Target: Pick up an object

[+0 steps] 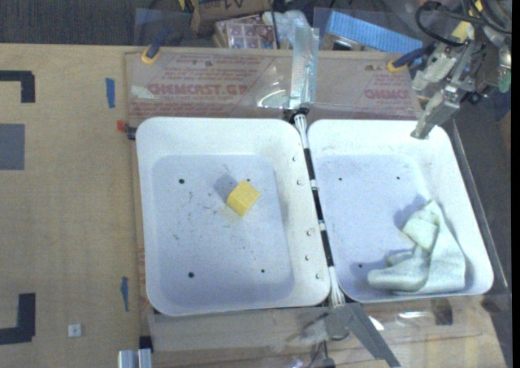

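The gripper [426,124] hangs over the far right corner of the right bin [357,147], its grey metal finger assembly pointing down toward the rim; whether it is released or clenched cannot be told from this angle, and nothing can be seen in its grasp. Two things lie in the bins. A small yellow block [243,197] — cube-like, with crisp edges and a matte face — sits tilted near the middle of the left bin [162,147], well apart from the gripper and across the divide between the bins. A pale crumpled cloth [422,257] rests in the near right part of the right bin, soft and folded on itself, with a raised lump at its upper end and a flatter tail running toward the bin's front wall; it lies nearer the gripper than the block but still apart from it. Both bins are shallow white plastic with rounded corners, their floors speckled and scuffed — a few dark dots mark each one.
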